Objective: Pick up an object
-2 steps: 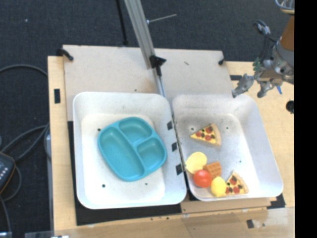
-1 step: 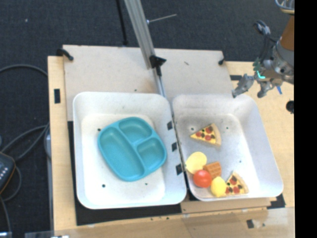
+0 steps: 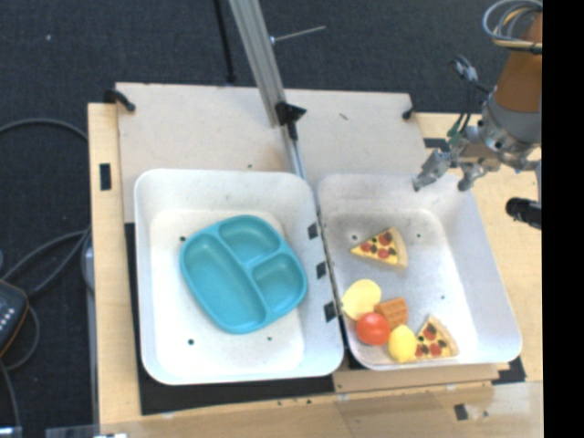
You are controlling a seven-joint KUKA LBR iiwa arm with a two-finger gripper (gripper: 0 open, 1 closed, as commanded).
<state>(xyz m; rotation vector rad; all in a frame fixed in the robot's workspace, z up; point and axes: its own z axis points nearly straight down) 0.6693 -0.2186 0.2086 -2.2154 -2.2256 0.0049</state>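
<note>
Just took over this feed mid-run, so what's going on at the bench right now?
The grey arm's two-finger gripper hangs above the far right corner of the right white bin, with nothing between its fingers. That bin holds two toy pizza slices, a red tomato, two yellow pieces and an orange piece. A teal divided plate lies in the left white bin. Nothing is picked up yet.

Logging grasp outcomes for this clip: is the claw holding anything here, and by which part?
Nothing is held. The claw hangs open above the right bin's far rim, apart from the toy food.
</note>
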